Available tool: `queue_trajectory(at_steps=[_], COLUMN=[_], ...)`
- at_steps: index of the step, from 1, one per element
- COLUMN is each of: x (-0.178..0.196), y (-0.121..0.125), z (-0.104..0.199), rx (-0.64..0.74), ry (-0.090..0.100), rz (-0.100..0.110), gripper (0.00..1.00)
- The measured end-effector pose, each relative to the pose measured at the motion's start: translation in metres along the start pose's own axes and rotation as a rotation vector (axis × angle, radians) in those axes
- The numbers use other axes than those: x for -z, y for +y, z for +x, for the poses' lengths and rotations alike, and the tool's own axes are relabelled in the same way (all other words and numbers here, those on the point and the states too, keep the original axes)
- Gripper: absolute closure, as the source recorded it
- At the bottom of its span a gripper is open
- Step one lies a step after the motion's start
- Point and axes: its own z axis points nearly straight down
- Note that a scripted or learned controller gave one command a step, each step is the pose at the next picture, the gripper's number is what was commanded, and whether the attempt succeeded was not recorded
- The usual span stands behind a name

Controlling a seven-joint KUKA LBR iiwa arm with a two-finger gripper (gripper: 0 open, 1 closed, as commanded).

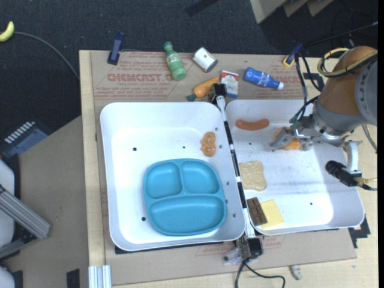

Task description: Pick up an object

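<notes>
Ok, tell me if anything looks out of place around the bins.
Several toys lie outside the bins, on the cardboard behind them: a green bottle, a blue bottle, a white can, all tipped on their sides.

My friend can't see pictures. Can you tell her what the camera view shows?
A grey robot arm's gripper reaches into the right white bin, beside a sausage. The left bin holds a blue divided plate and a pretzel.
</notes>
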Motion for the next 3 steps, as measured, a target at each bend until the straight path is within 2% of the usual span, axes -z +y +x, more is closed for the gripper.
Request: queue_trajectory(at_steps=[1, 2, 3], x=[0.000, 0.011, 0.086], y=[0.047, 0.048, -0.049], z=[0.039, 0.039, 0.056], rx=[0.001, 0.001, -0.002], ry=[-0.001, -0.002, 0.000], rz=[-0.003, -0.005, 0.000], gripper=[0.00, 1.00, 1.00])
